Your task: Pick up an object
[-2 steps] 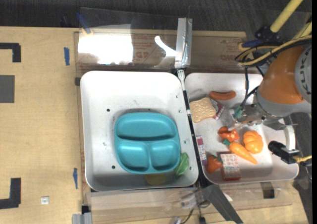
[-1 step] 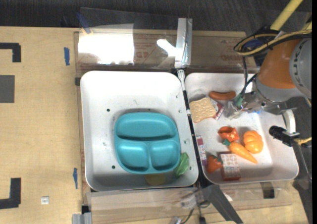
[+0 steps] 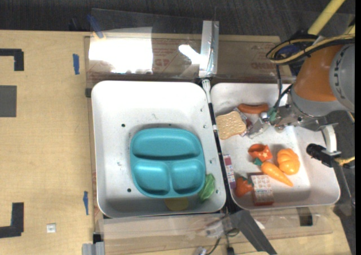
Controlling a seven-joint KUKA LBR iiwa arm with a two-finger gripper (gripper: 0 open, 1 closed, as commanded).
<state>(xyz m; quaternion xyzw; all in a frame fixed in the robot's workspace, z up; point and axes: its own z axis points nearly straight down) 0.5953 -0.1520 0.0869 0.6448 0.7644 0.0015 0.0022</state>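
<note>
Bright, soft focus — glare on plastic sheet [image 3: 121, 56]

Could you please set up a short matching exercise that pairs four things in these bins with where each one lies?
Things:
1. teal tray
2. cracker
3. sausage
4. carrot

Places:
A. far part of the right bin, beside the end effector
B. right bin, just below the orange pepper
C. middle of the left bin
D. right bin, close to the divider between the bins

Pairs: 1-C, 2-D, 3-A, 4-B
</note>
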